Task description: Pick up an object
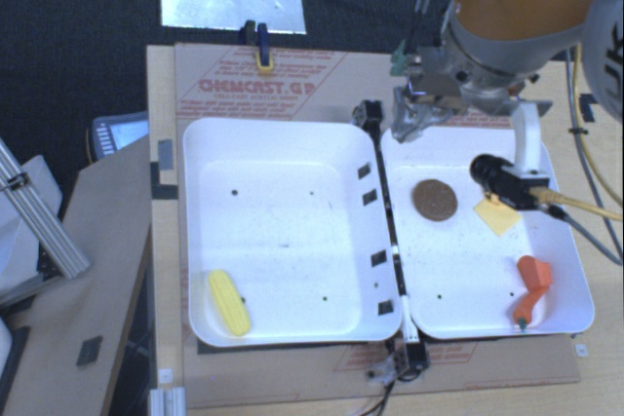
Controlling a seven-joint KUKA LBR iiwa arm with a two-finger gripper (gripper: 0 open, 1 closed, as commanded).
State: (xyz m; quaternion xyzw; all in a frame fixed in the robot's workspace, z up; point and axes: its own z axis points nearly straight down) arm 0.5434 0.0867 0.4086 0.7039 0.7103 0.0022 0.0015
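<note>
Camera view gives me two bins: left bin [195,209] one corn cob [229,302]; right bin [575,307] one cookie [435,200], cheese [498,215], carrot [531,285]; claw [417,120] state I cannot tell.

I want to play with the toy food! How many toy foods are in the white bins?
4. A yellow corn in the left bin's near corner; a brown cookie, a yellow cheese slice and an orange carrot in the right bin. The arm may hide more.

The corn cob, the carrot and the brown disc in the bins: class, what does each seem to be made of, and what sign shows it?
Corn cob: probably moulded plastic, uniform yellow with regular ridges. Carrot: likely plastic too, flat even orange. Brown disc: matte and speckled like a toy cookie or patty; whether plastic or foam is unclear. The bins look like smooth white plastic.
</note>
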